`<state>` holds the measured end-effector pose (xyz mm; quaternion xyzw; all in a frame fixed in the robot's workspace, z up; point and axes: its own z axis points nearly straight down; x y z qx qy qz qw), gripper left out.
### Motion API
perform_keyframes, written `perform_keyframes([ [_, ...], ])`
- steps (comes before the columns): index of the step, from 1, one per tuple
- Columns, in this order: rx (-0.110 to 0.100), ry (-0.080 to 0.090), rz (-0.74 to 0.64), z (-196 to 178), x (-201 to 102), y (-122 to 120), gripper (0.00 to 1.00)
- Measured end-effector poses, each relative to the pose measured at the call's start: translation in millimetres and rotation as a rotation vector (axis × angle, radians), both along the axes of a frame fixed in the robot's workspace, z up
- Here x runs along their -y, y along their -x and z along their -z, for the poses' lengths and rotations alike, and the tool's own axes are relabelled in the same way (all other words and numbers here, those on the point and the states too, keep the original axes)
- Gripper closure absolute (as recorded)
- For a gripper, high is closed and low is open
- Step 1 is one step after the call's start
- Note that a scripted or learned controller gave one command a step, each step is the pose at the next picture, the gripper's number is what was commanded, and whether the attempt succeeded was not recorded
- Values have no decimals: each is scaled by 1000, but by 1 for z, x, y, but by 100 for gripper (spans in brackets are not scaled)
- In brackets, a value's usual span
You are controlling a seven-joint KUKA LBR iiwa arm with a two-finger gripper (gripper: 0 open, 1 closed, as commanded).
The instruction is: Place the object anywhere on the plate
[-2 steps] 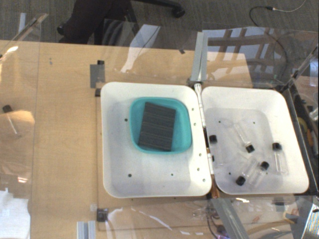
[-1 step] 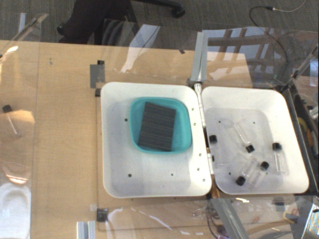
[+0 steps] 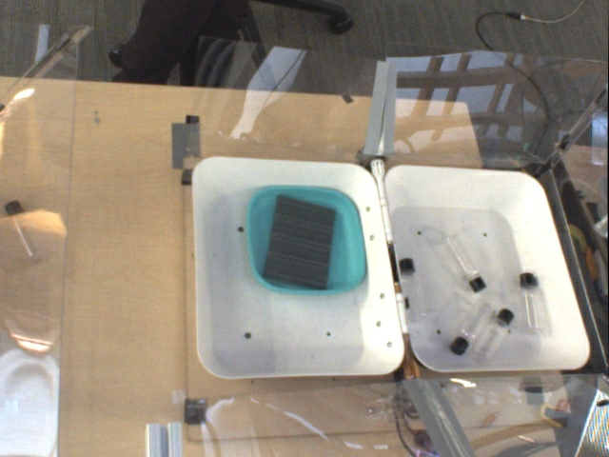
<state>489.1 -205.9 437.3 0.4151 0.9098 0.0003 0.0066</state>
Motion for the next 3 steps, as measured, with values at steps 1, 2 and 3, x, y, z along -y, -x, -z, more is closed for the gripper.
perform_keyframes([
  [1, -1, 3, -273, 0, 0, 0, 0],
  [2, 0, 3, -226, -1, 0, 0, 0],
  [3, 0, 1, -112, 6, 0, 0, 0],
])
